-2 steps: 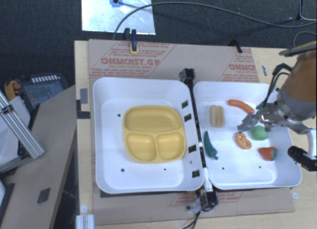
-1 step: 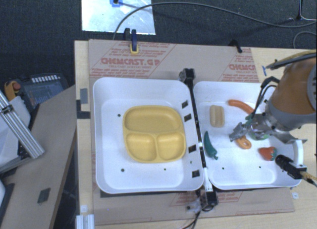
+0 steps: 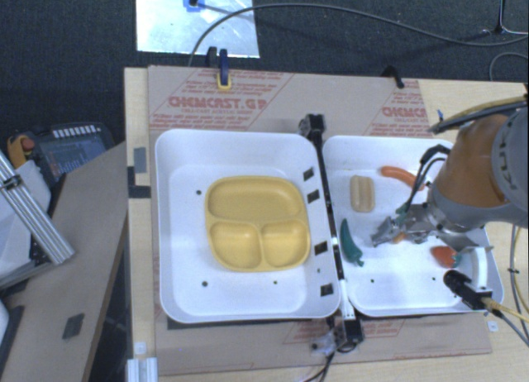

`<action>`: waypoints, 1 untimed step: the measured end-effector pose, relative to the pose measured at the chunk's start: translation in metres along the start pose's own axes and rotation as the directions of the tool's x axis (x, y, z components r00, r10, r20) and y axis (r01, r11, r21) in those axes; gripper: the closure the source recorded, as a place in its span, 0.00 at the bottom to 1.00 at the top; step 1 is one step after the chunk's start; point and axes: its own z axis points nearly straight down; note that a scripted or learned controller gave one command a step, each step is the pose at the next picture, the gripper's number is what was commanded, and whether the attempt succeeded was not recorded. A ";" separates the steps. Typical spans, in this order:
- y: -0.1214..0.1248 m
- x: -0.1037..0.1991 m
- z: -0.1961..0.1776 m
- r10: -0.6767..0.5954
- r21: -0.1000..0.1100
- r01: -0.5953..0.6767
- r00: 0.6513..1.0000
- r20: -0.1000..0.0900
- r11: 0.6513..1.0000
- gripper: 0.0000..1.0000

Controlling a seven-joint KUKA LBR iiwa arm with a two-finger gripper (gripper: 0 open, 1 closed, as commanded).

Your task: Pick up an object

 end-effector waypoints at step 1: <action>0.001 -0.001 -0.013 0.000 -0.005 0.000 1.000 0.002 1.000 1.00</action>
